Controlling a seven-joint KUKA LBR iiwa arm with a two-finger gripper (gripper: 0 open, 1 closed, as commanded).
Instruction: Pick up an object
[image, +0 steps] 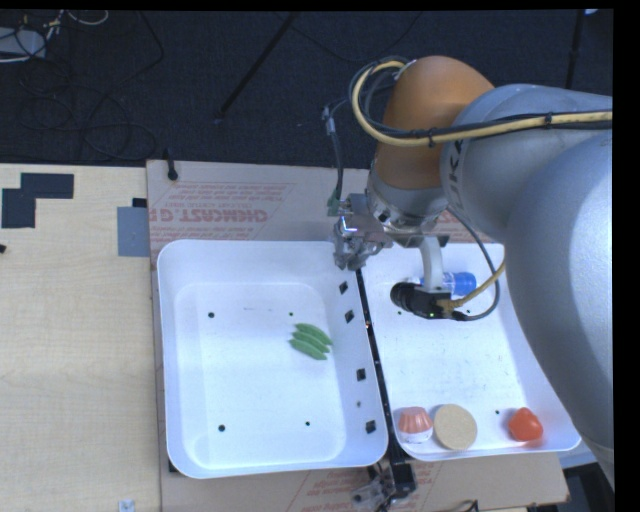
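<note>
A green pea pod (311, 341) lies right of centre in the left bin (190, 270). The right bin (470, 370) holds a row along its near edge: a small orange and white piece (414, 423), a tan round disc (455, 427) and a red-orange ball-like thing (524, 425). A small blue thing (461, 283) sits near the right bin's far side, partly hidden by the arm. My gripper (352, 245) hangs over the far end of the divider between the bins, well away from the pea pod and the near row.
The big grey arm covers the right side of the view and the right bin's far right corner. A cardboard sheet (240, 205) lies under both bins. The pale wooden bench (70, 340) extends to the left.
</note>
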